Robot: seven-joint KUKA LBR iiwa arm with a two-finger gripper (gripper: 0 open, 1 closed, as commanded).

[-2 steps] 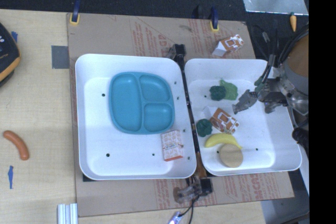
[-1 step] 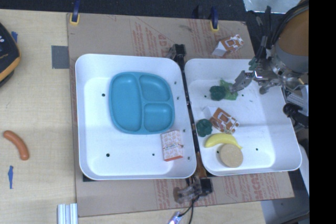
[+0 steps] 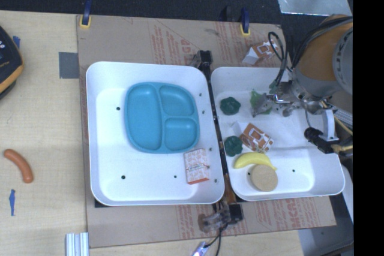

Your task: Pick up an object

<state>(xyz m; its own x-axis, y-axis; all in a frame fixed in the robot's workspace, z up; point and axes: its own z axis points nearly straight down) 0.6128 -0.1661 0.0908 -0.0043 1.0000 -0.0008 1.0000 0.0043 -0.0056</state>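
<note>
Two shallow white bins sit side by side on a sheet of brown cardboard (image 3: 150,39) laid over the pale wooden tabletop (image 3: 42,123). The left bin (image 3: 99,129) holds a blue divided plate (image 3: 161,117) lying flat near its middle, and a small red-and-white packet (image 3: 197,165) just below the plate's lower right corner, close to the bin's right wall.

The right bin (image 3: 306,186) carries the clutter. A dark green lump (image 3: 230,106) lies near its upper left, a second dark green lump (image 3: 233,144) sits lower against the left wall, and between them to the right lies a red-and-white patterned packet (image 3: 257,138). Below that packet a yellow banana (image 3: 252,159) curves, touching the top of a round tan disc (image 3: 263,178) near the bin's front wall. A small green piece (image 3: 259,101) lies in the upper middle of the bin.

The grey arm (image 3: 324,63) with its orange band reaches in from the right, over the right bin's upper part. Its pincer (image 3: 268,102) is low in the bin right at the small green piece — whether its tips are spread or pressed together I cannot tell, nor whether the piece is between them.

Outside the bins, another red-and-white packet (image 3: 260,52) lies on the cardboard above the right bin, an orange sausage-shaped toy (image 3: 19,165) rests on the tabletop at the far left, and a dark device with a yellow edge (image 3: 8,63) sits at the left border
</note>
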